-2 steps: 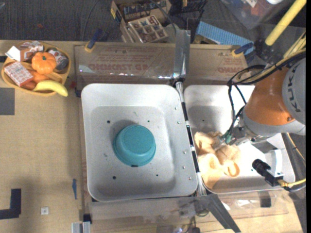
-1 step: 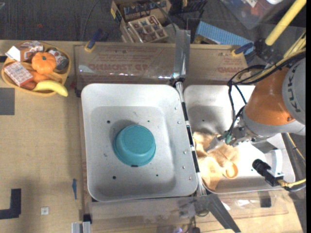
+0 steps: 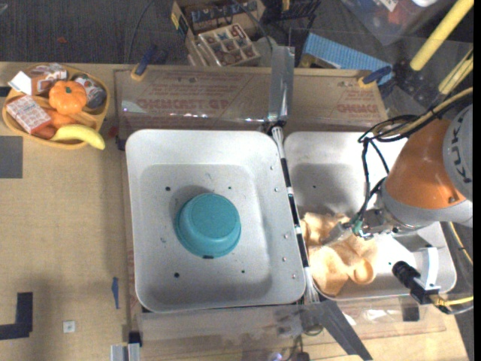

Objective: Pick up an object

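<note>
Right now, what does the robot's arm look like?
The grey KUKA arm is thick and rounded, with a wide orange band above the wrist. White letters are printed on its grey upper part. Thin black cables loop along it down to the small metal gripper. A black-and-white part sticks out below the wrist.
</note>
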Robot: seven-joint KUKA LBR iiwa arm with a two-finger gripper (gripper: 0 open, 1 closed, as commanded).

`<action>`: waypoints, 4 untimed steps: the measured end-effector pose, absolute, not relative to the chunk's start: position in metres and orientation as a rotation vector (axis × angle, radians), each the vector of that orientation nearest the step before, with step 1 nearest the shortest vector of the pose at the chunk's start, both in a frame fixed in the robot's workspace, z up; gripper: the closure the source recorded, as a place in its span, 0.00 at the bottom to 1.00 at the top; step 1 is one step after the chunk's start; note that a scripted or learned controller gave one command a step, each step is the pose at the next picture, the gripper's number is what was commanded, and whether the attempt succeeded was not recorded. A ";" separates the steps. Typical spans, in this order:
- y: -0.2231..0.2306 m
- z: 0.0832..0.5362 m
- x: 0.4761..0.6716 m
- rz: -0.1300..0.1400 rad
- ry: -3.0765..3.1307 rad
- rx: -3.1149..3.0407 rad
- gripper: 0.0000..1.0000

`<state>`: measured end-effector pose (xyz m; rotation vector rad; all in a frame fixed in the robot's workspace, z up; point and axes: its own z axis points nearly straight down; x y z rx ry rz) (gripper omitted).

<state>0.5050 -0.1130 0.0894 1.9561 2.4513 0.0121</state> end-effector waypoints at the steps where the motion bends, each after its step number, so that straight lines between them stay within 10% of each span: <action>1: -0.115 0.099 0.505 0.013 2.444 1.962 1.00; 3: -0.075 0.184 0.534 -0.002 2.606 1.756 1.00; 4: -0.138 0.099 0.555 -0.005 2.222 2.226 1.00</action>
